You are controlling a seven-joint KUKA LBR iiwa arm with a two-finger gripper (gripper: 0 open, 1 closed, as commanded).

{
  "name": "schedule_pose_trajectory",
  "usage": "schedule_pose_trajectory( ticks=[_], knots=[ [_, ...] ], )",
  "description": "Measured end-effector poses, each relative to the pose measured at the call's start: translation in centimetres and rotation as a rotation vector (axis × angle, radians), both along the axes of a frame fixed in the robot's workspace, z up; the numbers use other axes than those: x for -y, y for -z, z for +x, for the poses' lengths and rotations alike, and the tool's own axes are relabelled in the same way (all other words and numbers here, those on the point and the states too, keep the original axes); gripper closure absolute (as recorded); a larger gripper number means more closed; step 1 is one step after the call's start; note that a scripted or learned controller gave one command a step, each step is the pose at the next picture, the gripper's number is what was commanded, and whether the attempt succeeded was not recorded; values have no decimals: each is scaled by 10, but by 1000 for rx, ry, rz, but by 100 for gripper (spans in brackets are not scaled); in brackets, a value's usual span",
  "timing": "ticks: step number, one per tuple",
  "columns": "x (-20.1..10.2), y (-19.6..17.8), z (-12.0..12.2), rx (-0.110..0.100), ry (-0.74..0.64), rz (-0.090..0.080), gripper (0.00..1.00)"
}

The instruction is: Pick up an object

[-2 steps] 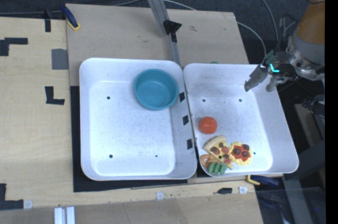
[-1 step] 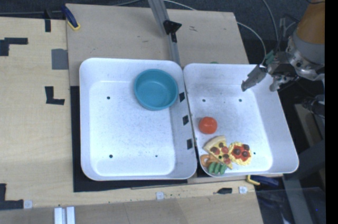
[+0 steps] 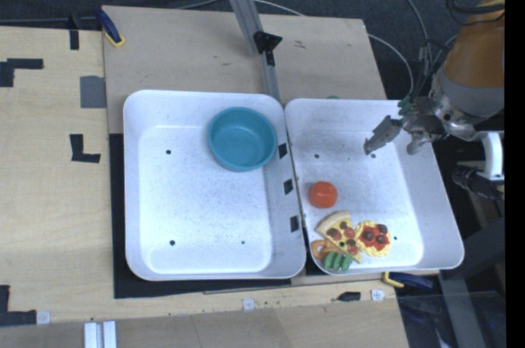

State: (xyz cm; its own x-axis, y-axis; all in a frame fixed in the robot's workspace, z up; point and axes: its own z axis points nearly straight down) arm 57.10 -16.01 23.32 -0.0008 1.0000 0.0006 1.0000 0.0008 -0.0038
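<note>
Camera view shows my claw spread, apparently empty, over the right bin's far side, nothing picked yet, the orange ball lying near the pizza toy below.

The arm is cut off by the right edge.

Blue bowl; both bins white, dark-speckled. Orange ball. Pizza toy yellow with red and green patches.
</note>
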Motion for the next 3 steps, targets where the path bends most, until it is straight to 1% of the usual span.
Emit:
schedule_pose_trajectory(
  ticks=[1, 2, 3],
  knots=[
    [-5, 56, 8, -2, 0, 1, 0],
    [-11, 118, 6, -3, 0, 1, 0],
    [-11, 105, 8, 3, -1, 0, 100]
  ],
)
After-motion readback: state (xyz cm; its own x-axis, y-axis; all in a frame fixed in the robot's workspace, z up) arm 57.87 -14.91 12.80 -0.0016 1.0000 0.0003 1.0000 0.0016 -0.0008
